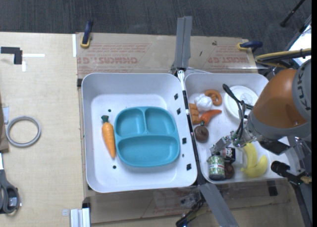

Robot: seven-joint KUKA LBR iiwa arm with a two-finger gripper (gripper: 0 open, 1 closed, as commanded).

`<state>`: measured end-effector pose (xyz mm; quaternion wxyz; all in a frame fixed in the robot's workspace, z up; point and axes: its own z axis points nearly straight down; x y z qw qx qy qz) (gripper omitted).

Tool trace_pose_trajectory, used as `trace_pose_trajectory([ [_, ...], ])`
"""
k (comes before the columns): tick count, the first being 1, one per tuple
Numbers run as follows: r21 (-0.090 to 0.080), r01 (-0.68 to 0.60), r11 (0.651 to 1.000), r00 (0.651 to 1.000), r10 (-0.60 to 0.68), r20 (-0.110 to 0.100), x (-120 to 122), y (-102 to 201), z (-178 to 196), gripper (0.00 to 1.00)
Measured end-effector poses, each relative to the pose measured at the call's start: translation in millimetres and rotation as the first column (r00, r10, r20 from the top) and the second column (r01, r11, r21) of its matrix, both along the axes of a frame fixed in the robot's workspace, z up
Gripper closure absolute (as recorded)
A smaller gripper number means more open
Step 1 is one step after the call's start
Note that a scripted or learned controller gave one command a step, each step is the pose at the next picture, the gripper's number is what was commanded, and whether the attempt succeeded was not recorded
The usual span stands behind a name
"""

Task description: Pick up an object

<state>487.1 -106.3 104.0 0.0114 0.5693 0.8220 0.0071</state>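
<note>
In the right white bin (208, 80), a yellow plastic banana (253, 161), a small green-labelled can (216, 166), a round brown toy food piece (201, 132), an orange-red toy pepper (208, 115), a tan pretzel (214, 96) and a round white dish (246, 95) crowded around the gripper (225, 148). The left white bin (94, 122) held a teal divided plastic plate (147, 137) with an orange toy carrot (108, 137) just beside it. The brown cardboard sheet (129, 58) behind the bins carried red print, upside down and not clearly readable. The gripper hung low in the right bin, with the can just below it and the banana close to its right; whether it was open or gripping anything could not be told.
</note>
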Motion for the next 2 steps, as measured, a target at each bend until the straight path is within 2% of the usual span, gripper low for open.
trace_pose_trajectory([
  [1, 0.01, -0.008, 1.0, 1.0, 0.008, 0.001, 4, 4, 11, 1.0],
  [2, -0.001, -0.008, 1.0, 0.999, 0.008, -0.032, 5, 47, 115, 1.0],
])
